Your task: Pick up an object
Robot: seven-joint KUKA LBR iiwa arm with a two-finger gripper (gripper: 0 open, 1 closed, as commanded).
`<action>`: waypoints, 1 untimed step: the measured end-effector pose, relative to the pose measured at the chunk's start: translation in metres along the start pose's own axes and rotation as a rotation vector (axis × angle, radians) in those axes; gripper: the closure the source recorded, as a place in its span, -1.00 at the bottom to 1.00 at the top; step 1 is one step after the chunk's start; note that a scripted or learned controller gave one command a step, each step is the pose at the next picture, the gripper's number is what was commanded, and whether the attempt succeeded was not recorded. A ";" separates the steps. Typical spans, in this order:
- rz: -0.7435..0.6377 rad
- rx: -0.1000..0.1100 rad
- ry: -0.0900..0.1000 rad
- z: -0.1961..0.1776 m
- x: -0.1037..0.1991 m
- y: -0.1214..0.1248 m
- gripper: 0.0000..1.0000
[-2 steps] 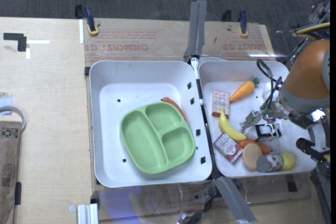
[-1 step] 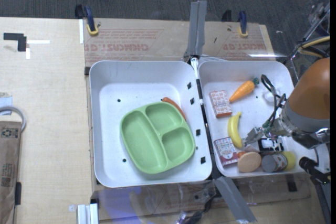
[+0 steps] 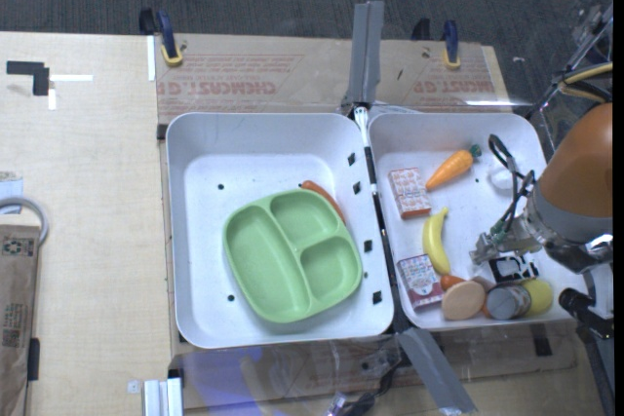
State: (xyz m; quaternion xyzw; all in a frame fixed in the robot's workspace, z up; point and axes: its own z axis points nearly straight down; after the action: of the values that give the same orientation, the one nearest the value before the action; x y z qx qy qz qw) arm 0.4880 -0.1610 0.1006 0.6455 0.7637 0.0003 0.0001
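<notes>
The right bin (image 3: 458, 136) holds several small items. An orange carrot (image 3: 449, 168) lies near its back, with a red and white box (image 3: 409, 192) to the left of it. A yellow banana (image 3: 436, 242) lies in the middle. Along the front sit a second red box (image 3: 420, 281), a tan rounded item (image 3: 464, 299), a grey can (image 3: 504, 302) and a yellow item (image 3: 539, 295). My gripper (image 3: 507, 258) hangs low over the front right corner, just above the grey can and right of the banana. Nothing is visibly held.
The left bin (image 3: 195, 161) holds a green divided plate (image 3: 292, 253) with an orange item (image 3: 322, 194) tucked behind it. A white item (image 3: 501, 178) and a black loop (image 3: 502, 151) lie at the right bin's back right. The arm's orange band (image 3: 585, 166) covers the right rim.
</notes>
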 end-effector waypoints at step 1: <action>-0.001 0.000 0.000 0.000 0.000 0.000 -1.00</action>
State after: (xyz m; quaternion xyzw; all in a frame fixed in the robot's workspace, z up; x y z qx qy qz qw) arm 0.4880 -0.1610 0.1007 0.6453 0.7639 0.0003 0.0000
